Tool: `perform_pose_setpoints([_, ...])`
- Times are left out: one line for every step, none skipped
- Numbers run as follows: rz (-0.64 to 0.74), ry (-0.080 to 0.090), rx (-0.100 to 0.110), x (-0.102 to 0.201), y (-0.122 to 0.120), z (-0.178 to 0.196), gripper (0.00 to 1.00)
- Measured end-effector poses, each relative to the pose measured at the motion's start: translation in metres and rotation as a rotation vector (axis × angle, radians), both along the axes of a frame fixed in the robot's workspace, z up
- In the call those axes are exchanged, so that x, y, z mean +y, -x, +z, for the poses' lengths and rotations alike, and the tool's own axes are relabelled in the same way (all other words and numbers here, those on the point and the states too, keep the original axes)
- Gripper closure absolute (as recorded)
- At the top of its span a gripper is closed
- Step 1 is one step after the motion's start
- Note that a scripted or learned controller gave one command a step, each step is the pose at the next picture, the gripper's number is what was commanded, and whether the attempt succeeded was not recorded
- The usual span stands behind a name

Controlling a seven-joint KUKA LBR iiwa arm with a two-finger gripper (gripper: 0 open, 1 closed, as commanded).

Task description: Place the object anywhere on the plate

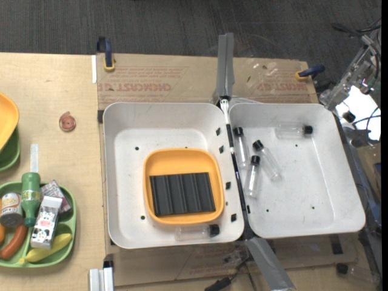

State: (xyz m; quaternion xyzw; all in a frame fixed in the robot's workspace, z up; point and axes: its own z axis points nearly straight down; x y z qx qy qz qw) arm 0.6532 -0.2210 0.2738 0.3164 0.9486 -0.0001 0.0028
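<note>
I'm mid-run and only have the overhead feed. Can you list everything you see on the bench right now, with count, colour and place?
White bins: 2, side by side; left bin, right bin.
Plate: 1, orange-yellow, in the left bin, with a dark ribbed insert on it.
Clear tubes with black caps: 4 in the right bin, three near its left wall, one toward the back; 1 more in the left bin by the plate's front edge.
Green tray: 1, at the bench's left front, holding toy food, a green bottle and a small carton.
Yellow and green dishes: stacked at the left edge.
Small pink round item: 1, on the wooden bench.
Blue-and-yellow clamps: 2, at the cardboard's back corners.
</note>
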Motion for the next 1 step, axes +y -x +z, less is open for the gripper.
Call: perform_pose_setpoints([0.240,0.001,0.000,-0.0012,0.0008,0.0718,1.00])
